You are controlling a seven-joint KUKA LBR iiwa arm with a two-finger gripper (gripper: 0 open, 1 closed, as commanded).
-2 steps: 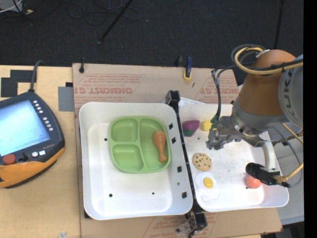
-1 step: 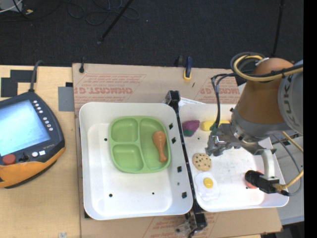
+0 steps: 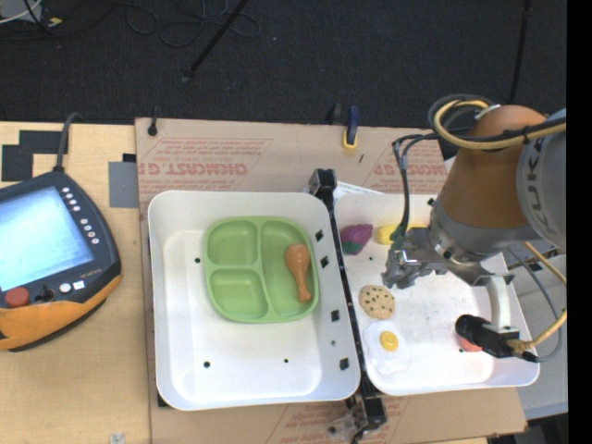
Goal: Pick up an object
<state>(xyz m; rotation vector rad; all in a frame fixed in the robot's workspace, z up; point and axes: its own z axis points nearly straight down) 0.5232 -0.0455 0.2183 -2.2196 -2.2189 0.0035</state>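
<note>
Presently the gripper hangs in the right bin, just above the cookie; its finger spacing I cannot tell. The fried egg lies beyond the cookie. Advise descending squarely over the cookie, clear of the egg.

Position: one fixed camera, mounted above the tabletop
Facing: downward at a slant, dark floor along the top of the frame
Nearness: moderately far, taking in both white bins with margin around them
Arm entry: arm comes in from frame right
</note>
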